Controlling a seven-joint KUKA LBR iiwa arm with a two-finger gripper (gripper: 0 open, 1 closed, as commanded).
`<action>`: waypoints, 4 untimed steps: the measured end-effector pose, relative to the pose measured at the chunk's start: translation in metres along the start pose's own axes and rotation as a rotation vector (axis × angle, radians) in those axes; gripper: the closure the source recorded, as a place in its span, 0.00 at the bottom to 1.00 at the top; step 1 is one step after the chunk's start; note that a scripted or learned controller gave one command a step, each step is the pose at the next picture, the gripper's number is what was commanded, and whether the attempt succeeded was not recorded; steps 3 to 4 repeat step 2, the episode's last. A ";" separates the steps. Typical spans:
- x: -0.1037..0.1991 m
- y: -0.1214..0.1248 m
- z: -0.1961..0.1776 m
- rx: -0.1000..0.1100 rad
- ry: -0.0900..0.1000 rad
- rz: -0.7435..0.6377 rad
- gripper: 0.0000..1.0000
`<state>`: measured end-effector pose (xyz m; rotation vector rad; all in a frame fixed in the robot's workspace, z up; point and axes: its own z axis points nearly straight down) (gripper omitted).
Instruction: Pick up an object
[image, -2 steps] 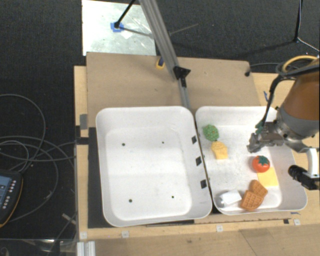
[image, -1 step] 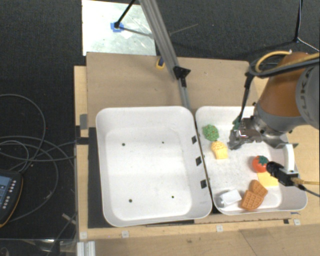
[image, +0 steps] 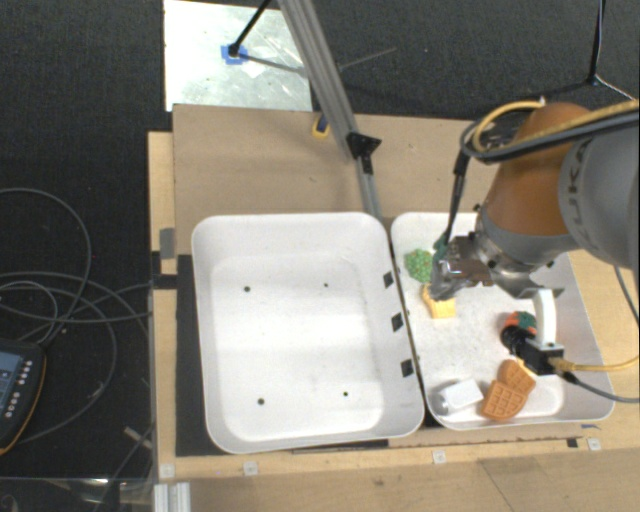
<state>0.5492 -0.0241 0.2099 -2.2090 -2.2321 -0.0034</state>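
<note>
My gripper hangs low over the upper left part of the right bin. Directly under it lies a yellow block, partly covered by the gripper. A green leafy piece sits just to the gripper's left, against the bin's left wall. An orange waffle-shaped piece and a small white object rest near the bin's front edge. A small orange and green item lies to the right of the gripper, partly hidden by the wrist.
The left bin stands beside the right one, their walls touching. A grey pole slants down towards the bins' back edge. Cables and a handheld device lie on the dark floor at far left.
</note>
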 end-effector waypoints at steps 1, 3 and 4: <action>0.059 0.002 -0.014 -0.002 0.000 -0.001 1.00; 0.106 0.008 -0.023 -0.001 0.000 -0.001 1.00; 0.106 0.008 -0.023 -0.001 0.000 -0.001 1.00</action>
